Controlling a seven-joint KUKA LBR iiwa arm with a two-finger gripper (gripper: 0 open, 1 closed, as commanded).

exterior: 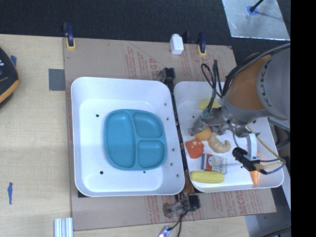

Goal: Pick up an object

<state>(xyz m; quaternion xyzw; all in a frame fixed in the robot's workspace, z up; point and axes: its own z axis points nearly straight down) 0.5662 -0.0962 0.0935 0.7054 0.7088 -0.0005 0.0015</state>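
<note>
Arm over right bin (276, 179), gripper (210, 125) low near the bin's middle, beside a croissant (219, 144) and red piece (195, 148). Corn cob (207, 177) at the bin's front edge, small box (215, 163) just behind. Blue divided plate (135, 138) centred in left bin (84, 132).

Two white bins (79, 132); one blue tray (134, 138) with three compartments; one corn cob (207, 177); one red piece (195, 148); one small carton (216, 163); one pale curved piece (218, 144); one yellow piece (205, 104), partly hidden; two blue clamps (69, 35).
</note>
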